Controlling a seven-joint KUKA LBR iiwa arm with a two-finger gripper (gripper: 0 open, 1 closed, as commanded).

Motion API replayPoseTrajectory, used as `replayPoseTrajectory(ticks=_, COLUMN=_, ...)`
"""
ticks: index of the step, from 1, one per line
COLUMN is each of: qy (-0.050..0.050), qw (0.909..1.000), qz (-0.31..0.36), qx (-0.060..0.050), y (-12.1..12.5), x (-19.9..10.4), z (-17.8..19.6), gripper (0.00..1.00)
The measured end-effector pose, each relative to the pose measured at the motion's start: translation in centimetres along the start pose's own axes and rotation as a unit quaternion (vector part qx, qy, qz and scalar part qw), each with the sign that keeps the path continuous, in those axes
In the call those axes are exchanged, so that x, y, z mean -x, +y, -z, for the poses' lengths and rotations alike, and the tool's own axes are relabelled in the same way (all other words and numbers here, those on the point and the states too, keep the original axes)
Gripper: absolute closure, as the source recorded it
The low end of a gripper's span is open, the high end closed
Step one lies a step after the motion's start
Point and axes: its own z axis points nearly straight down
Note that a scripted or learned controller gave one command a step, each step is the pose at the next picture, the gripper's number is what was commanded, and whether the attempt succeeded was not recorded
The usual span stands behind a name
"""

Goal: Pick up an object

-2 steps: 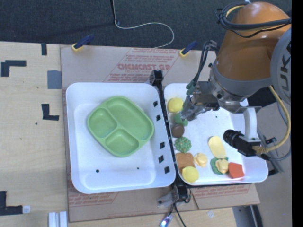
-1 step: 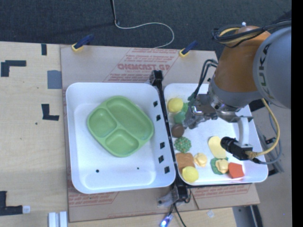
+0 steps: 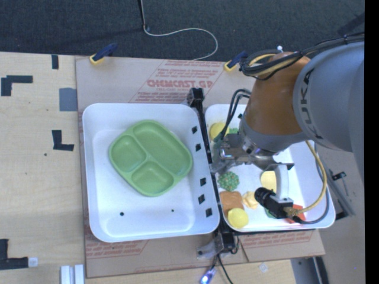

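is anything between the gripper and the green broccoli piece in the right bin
Nothing visible lies between them. The gripper sits just above the broccoli piece in the right bin. An orange piece and a yellow ball crowd its near side.

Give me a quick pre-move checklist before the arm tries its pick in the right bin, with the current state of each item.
1. Arm over the right bin, where the small objects lie: ok.
2. Candidates in reach: a green broccoli-like piece, an orange piece and a yellow ball near the divider: ok.
3. Object between the fingers of the gripper: cannot tell, the wrist hides them.
4. Objects spaced for a clean single grasp: not ok, they crowd and touch each other.
5. Green divided plate lying in the left bin, away from the arm: ok.
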Motion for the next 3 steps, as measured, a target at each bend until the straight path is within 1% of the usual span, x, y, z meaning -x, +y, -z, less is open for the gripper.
replayPoseTrajectory(ticks=1, qy=0.002, qw=1.0000, qz=0.003, qx=0.009, y=-1.4, x=-5.8, z=14.7, gripper=1.00)
replayPoseTrajectory(ticks=2, qy=0.002, qw=0.9999, qz=0.002, qx=0.011, y=-2.0, x=-8.8, z=31.7, gripper=1.00)
replayPoseTrajectory(ticks=3, qy=-0.003, qw=1.0000, qz=0.000, qx=-0.007, y=-2.1, x=-11.6, z=13.8, gripper=1.00)
